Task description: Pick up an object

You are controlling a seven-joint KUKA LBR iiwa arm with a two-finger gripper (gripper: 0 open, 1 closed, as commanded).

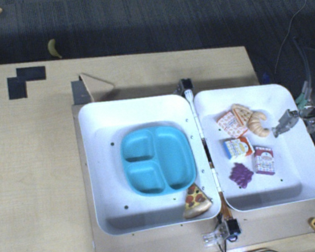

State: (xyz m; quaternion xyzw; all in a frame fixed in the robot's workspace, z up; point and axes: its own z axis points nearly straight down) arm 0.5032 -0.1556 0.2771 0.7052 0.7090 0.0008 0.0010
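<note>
The right bin (303,181) holds several small items: a croissant (258,123), a waffle-like piece (241,112), a red and white packet (229,123), a blue and white carton (236,147), a pink packet (264,160) and a purple bunch of grapes (241,174). My gripper (286,121) hangs at the right edge of that bin, just right of the croissant, with nothing seen between its fingers. In the left bin (101,159) lies a blue divided plate (155,160), with a pizza slice (195,200) at its lower right.
A black divider bar (194,117) runs between the two bins. The bench (33,185) stretches wide to the left, with black tape marks (25,80) at its far corner. Cables (300,29) hang at the right, near the arm.
</note>
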